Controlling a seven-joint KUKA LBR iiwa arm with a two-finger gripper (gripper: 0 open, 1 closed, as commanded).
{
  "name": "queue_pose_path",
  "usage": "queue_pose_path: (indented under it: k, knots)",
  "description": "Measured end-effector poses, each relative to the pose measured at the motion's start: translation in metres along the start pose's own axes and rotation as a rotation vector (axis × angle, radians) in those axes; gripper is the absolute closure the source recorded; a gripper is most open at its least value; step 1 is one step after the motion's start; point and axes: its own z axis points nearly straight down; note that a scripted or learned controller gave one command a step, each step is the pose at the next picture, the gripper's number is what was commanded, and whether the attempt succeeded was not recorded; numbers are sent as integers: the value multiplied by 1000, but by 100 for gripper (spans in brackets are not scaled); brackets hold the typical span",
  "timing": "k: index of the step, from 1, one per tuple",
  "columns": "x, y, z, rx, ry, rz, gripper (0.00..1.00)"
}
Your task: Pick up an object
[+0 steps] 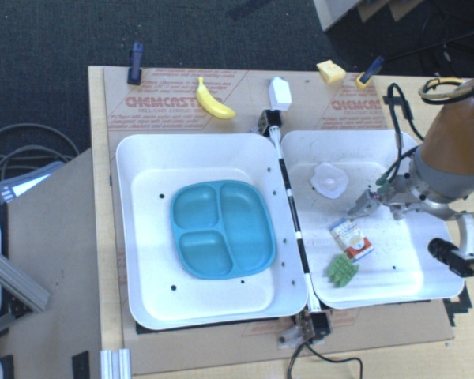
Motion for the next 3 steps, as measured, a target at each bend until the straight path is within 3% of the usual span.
queue_pose_path:
  k: [1,2,3]
  knots:
    - [30,-43,50,-1,0,1,0]
    - [30,-42,41,-3,-1,1,100]
    - [101,-7,-50,-4,0,-2,100]
